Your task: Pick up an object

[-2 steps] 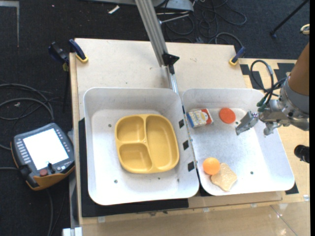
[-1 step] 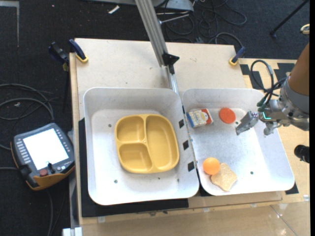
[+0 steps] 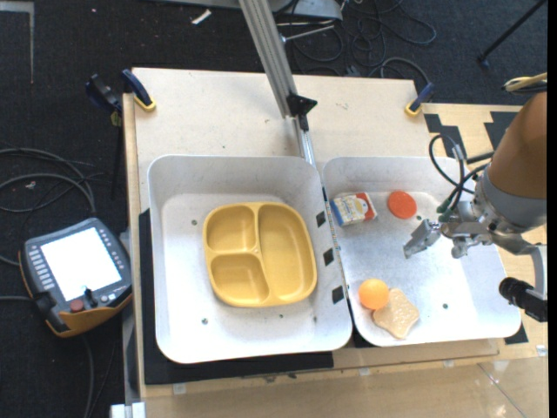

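Note:
In the right bin (image 3: 461, 320) lie a small white carton with orange print (image 3: 353, 208), a flat red-orange disc (image 3: 401, 204), an orange ball (image 3: 373, 293) and a pale tan bread-like piece (image 3: 397, 313) touching the ball. My gripper (image 3: 438, 241) hangs over the right part of this bin, right of the carton and below the disc, its fingers spread apart with nothing between them. It stands apart from every object.
The left bin (image 3: 174, 320) holds a yellow three-compartment plate (image 3: 259, 252). A metal pole (image 3: 271, 46) slants up from between the bins. Yellow clamps (image 3: 142, 94) (image 3: 417, 104) sit at the bench's back corners. A teach pendant (image 3: 74, 273) lies on the floor to the left.

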`<state>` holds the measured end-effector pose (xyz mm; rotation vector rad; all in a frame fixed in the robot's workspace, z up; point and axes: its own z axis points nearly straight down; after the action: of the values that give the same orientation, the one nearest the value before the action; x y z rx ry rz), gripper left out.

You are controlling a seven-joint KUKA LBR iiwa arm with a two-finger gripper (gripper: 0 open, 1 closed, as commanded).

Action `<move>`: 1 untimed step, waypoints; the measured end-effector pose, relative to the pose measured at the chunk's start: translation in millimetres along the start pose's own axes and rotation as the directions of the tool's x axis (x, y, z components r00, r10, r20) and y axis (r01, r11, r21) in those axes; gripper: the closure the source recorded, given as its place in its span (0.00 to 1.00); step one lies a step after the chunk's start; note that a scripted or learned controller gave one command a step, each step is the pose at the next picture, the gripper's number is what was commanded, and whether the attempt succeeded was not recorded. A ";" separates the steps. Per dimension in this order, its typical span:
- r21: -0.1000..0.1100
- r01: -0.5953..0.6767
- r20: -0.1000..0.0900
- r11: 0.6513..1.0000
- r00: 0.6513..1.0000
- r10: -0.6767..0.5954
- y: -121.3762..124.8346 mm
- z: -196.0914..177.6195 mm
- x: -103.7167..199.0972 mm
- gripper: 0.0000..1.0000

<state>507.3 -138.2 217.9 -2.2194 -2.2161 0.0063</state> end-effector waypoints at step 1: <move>0.000 0.000 0.000 1.000 1.000 0.000 -5.4 55.0 -8.9 0.00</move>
<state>501.6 -147.0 162.9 -2.2195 -2.2161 0.0063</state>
